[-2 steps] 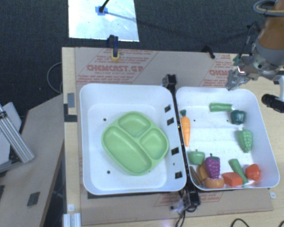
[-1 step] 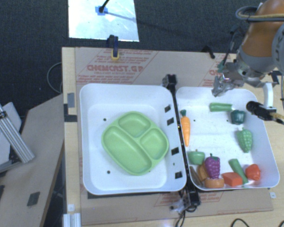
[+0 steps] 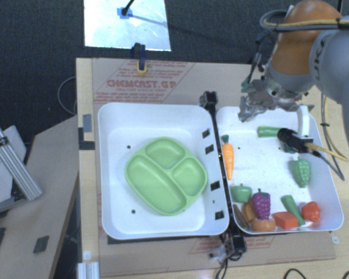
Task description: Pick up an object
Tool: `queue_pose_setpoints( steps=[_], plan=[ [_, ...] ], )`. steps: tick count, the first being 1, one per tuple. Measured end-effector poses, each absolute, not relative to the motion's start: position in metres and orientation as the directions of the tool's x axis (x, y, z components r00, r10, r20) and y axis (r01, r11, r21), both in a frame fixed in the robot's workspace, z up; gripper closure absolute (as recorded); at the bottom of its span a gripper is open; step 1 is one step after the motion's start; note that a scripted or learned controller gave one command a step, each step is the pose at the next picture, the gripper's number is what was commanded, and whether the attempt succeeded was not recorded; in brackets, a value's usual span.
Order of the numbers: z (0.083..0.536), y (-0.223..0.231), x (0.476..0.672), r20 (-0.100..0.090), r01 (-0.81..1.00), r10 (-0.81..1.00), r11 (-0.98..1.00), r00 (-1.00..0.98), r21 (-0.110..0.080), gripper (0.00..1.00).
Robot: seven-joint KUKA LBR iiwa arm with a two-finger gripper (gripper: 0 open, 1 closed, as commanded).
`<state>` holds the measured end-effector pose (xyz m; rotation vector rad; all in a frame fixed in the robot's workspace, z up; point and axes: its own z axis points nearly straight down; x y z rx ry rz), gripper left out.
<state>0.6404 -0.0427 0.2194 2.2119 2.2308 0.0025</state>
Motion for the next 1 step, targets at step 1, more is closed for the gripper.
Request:
queue_pose_setpoints(
  steps=[1],
  plan=[
    [0.2156, -0.0220, 0.6451, 0.000, 1.000, 1.000, 0.007, -0.007, 0.002, 1.00]
  ],
)
